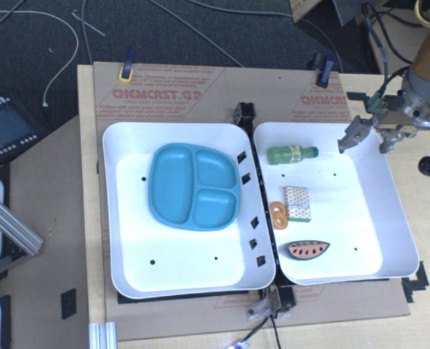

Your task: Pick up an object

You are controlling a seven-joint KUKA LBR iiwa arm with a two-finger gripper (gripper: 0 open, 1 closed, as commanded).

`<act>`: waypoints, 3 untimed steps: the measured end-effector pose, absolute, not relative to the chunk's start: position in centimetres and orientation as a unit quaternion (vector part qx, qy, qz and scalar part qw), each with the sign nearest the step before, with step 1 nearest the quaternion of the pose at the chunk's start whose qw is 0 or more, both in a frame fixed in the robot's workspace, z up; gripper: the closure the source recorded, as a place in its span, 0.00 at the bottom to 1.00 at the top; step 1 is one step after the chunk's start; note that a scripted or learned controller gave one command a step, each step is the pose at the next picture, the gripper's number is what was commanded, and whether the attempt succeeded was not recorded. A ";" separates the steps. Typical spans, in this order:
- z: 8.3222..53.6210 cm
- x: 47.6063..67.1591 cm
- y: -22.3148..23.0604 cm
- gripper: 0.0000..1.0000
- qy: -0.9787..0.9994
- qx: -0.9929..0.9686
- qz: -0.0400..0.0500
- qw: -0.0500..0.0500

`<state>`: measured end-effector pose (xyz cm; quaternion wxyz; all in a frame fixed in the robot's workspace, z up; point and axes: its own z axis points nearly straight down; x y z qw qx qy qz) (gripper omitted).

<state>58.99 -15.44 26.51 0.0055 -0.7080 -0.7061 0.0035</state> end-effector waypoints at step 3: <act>16.4 58.9 -15.9 0.00 -0.707 -0.707 0.001 0.003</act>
